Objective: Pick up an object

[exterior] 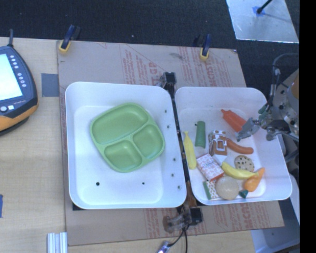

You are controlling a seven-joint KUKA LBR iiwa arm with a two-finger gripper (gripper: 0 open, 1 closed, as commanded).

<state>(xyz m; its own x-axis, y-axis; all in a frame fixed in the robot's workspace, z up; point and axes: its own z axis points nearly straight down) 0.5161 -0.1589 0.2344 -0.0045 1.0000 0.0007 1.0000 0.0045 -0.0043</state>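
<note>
While the end effector (248, 130) hangs over the right bin (263, 96), its fingers look slightly parted and hold nothing

Toy food fills that bin: an orange carrot (233, 119) just beside the fingers; a sausage (240, 148); a banana (238, 172); a cookie (244, 163); faint red cardboard lettering on the surface (142, 67) is unreadable; a green plate (127, 136) sits in the left bin (81, 141).

Your arm enters from the right edge of the camera view, where you see just its wrist end — a cluster of grey metal parts and dark cabling. The pincer (251, 128) points leftward and slightly down. Its two grey fingers (246, 130) taper toward their tips, and you can make out one more plainly than the other. Whether a gap lies between those fingers cannot be told from this slant. The wrist body (282, 117) sits just behind, partly cropped.
</note>
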